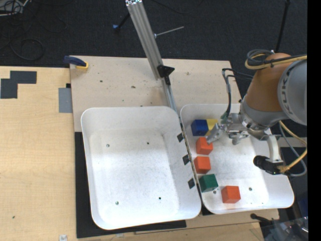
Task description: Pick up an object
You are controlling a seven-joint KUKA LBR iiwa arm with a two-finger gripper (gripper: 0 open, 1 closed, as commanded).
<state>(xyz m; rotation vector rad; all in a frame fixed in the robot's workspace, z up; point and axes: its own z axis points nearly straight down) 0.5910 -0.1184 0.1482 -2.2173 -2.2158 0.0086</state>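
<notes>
my gripper (216,131) hangs low in the right bin (281,197), its grip unreadable from here, just at one o'clock of an orange block (203,146) i judge not yet lifted.

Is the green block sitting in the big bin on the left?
No, the green block sits in the right bin, close to its left wall, between two orange blocks.

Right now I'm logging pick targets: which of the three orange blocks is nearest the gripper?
The top orange block, just below the blue block, sits right beside the gripper. The middle orange block and corner orange block lie farther off.
</notes>
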